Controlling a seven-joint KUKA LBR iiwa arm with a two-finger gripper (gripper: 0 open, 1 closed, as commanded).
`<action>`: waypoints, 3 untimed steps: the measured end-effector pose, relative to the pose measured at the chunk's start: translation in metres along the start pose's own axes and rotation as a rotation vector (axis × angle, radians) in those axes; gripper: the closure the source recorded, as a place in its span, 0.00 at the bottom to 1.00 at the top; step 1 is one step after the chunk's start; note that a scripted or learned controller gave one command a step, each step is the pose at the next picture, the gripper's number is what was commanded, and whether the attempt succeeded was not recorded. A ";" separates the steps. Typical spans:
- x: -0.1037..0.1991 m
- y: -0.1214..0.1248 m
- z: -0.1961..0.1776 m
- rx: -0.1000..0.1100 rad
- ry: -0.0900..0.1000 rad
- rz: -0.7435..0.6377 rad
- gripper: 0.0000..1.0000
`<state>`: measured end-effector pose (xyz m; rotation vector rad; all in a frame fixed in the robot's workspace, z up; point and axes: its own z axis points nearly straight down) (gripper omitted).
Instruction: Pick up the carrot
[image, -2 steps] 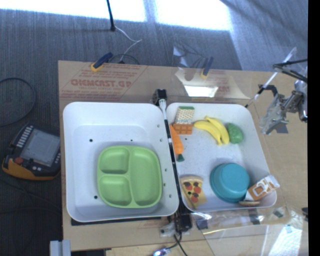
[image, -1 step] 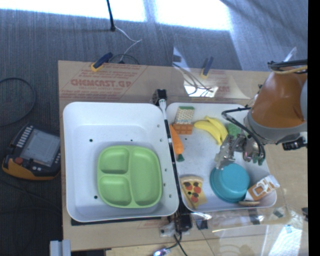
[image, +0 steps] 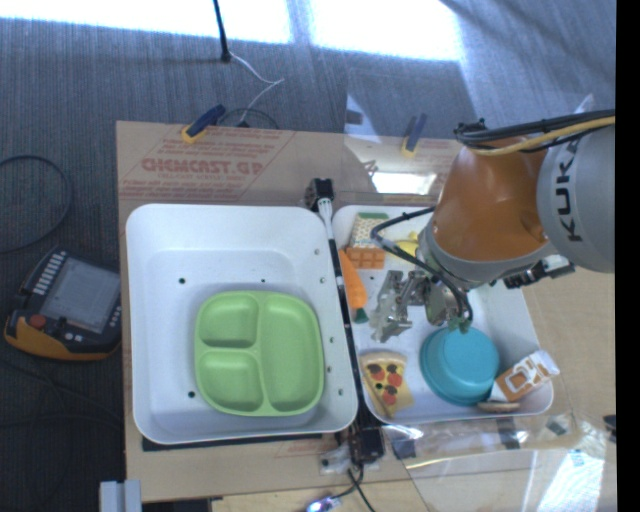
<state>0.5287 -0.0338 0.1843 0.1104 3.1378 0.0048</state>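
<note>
The carrot (image: 352, 283) lies along the right bin's (image: 535, 325) left wall, just left of the gripper (image: 393, 313), whose fingers hang spread and empty, so it should straddle the carrot before closing.

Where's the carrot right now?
The carrot lies in the right bin, along its left wall, above the pizza slice.

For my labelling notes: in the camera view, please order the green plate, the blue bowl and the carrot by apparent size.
1. Green plate, clearly largest.
2. Blue bowl.
3. Carrot, a thin orange stick and the smallest.
</note>
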 end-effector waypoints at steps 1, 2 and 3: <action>0.000 -0.003 0.000 0.002 0.001 0.005 0.00; -0.063 0.019 0.000 0.001 -0.002 0.096 0.00; -0.126 0.006 0.000 0.002 -0.004 0.162 0.00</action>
